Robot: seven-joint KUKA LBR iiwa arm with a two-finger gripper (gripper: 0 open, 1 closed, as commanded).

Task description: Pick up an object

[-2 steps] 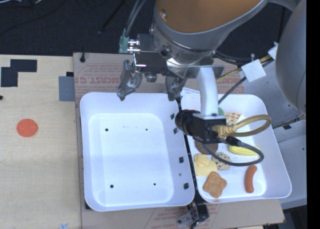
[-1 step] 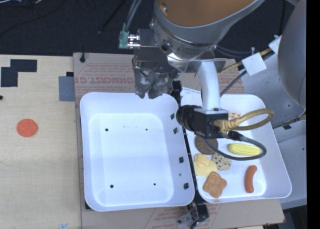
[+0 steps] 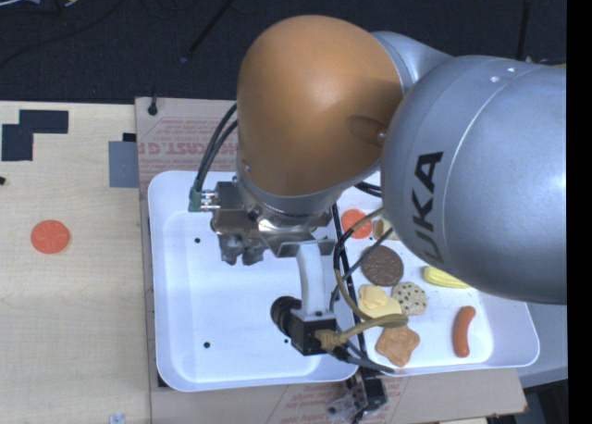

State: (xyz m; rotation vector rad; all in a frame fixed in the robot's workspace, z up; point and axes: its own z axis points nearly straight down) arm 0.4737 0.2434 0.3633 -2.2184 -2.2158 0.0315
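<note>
Nothing is seen to be held at this moment. The pickable things are all gathered in the right bin [image 3: 507,354], well apart from the gripper [image 3: 242,244]. A dark brown round biscuit [image 3: 381,265] is seen toward the far side of the cluster. A speckled cookie [image 3: 410,298] lies just near of it and to the right. A pale yellow lump [image 3: 373,300] is tucked against the cookie's left side, and a browned piece of toast [image 3: 398,344] is laid nearest of all. Further right, a banana [image 3: 445,277] is set across the bin, with a red sausage [image 3: 463,330] on the near side of it, apart from it. An orange-red disc [image 3: 354,221] is glimpsed at the far left of the group, partly covered by the arm [image 3: 481,181].

The gripper is hung over the far part of the left bin [image 3: 213,316], pointing down, under the big orange band [image 3: 314,107]. Whether it is open or closed cannot be told from this high angle.

Both bins are rested on a sheet of cardboard [image 3: 185,135]. Out on the wooden bench [image 3: 74,320] to the left, a flat orange circle [image 3: 50,237] is spotted.
</note>
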